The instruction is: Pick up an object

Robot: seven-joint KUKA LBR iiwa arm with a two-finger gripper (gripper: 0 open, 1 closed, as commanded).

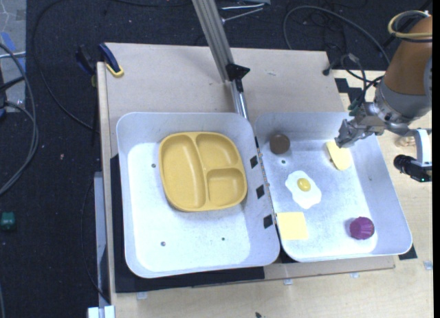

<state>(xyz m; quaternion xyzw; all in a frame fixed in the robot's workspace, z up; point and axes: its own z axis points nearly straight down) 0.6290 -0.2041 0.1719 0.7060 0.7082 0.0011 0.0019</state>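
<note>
Two white bins are seen side by side on the bench (172,69). In the left bin (137,241), a yellow plate (203,171) with three compartments is placed slightly toward 12 o'clock of the centre. In the right bin (385,193), five small things are spread out. A brown ball (279,143) is found near the 10 o'clock corner. A fried egg (303,188) is set close to the centre, and a yellow square (293,225) is laid at its 7 o'clock, near the rim shared with the left bin. A purple piece (361,228) is seen toward the 5 o'clock corner, well apart from the rest. A pale yellow wedge (338,155) is located toward 1 o'clock of the egg. The gripper (348,136) is lowered over that wedge's 12 o'clock end, at the tip of the arm (409,69) reaching in from 3 o'clock. Whether the tool is released or clenched cannot be told, and contact with the wedge cannot be made out.
</note>
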